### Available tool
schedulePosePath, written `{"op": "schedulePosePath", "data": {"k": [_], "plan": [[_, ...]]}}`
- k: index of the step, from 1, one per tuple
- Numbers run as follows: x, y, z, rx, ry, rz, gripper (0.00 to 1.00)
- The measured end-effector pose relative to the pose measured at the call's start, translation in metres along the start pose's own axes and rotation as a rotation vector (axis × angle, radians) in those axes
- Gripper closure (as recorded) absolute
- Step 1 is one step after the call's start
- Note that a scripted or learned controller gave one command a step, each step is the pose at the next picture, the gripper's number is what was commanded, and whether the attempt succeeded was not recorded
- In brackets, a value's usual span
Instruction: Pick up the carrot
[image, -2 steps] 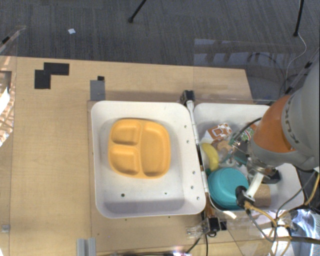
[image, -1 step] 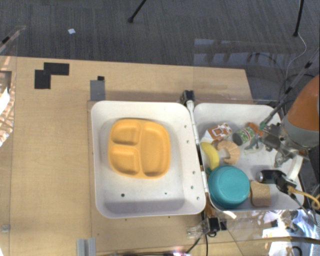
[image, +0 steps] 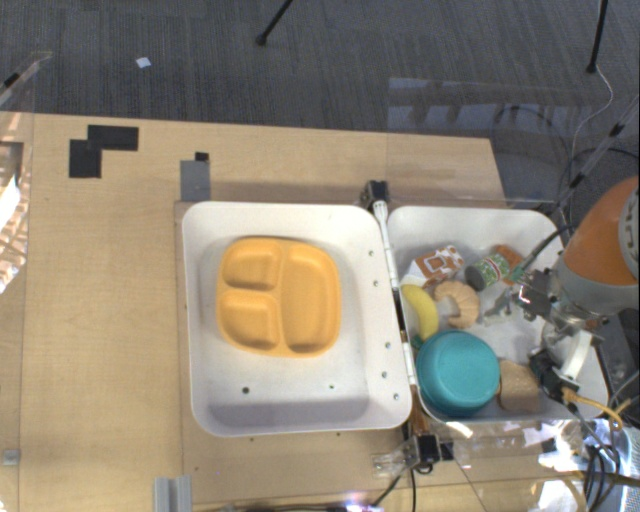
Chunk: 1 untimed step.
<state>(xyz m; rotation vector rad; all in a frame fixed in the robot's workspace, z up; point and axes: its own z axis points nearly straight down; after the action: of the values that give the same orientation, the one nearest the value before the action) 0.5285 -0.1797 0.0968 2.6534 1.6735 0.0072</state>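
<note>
- My gripper (image: 522, 297) hangs over the right bin (image: 520, 218), toward its right half, just beside a small can (image: 488, 270) with a green and red label.
- It shows as a dark tangle of metal and cable against the white floor, and I cannot tell whether it is wide or narrow, or whether it touches anything.
- My arm (image: 603, 262) comes in from the right. Its orange band and grey wrist are cut off by the frame edge and cover the bin's right wall.
- The carrot (image: 507, 254) is a small orange sliver near the far side of the right bin, just behind the can and up-left of my gripper. Little of it shows, and I cannot say whether it touches the can.
- A brown and white box (image: 438, 263) lies left of the can, its print too small to read.
- A banana (image: 421, 310) lies along the bin's left wall, with a tan rounded object (image: 455, 300) touching it that I cannot identify.
- A teal bowl (image: 458, 374) sits at the near side, hiding the banana's lower end. A tan block (image: 518, 385) is just right of it.
- The left bin (image: 200, 300) holds a yellow divided plate (image: 280, 297).
</note>
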Motion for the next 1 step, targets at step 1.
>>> {"op": "schedulePosePath", "data": {"k": [1], "plan": [[0.078,-0.0264,0.0083,-0.004,0.005,0.035,0.0]]}}
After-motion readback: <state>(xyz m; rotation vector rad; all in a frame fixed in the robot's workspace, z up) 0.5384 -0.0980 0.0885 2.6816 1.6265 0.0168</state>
